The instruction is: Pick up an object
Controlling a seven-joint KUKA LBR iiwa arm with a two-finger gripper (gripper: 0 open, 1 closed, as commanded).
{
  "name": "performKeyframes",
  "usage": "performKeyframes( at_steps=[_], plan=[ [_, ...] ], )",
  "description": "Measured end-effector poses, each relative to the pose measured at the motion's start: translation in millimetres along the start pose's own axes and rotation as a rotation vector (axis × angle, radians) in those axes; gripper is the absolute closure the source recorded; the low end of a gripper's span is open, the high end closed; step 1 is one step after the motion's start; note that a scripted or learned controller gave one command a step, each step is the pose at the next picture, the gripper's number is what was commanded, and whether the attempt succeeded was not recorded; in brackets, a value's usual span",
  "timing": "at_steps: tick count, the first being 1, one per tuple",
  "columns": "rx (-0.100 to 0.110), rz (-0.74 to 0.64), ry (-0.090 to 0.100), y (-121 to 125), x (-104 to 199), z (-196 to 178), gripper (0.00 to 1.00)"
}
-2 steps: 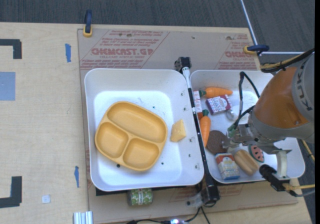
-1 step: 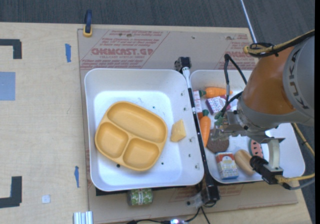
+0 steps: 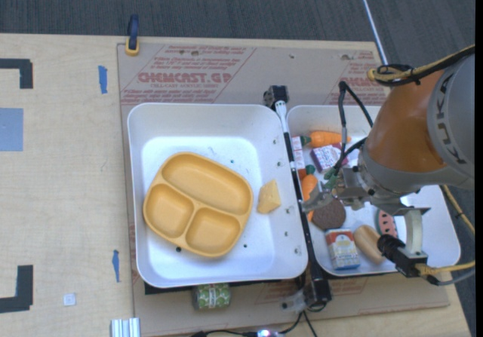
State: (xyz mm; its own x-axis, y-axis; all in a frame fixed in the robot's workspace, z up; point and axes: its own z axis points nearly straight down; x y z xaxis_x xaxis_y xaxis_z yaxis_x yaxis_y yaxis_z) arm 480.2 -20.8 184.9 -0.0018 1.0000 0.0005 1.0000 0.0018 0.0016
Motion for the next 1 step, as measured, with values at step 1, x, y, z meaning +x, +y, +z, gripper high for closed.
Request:
performKeyframes(
  at_steps=[1],
  plan=[
    [0.0,0.0,0.0,0.0,0.0,0.0,0.0]
  ],
)
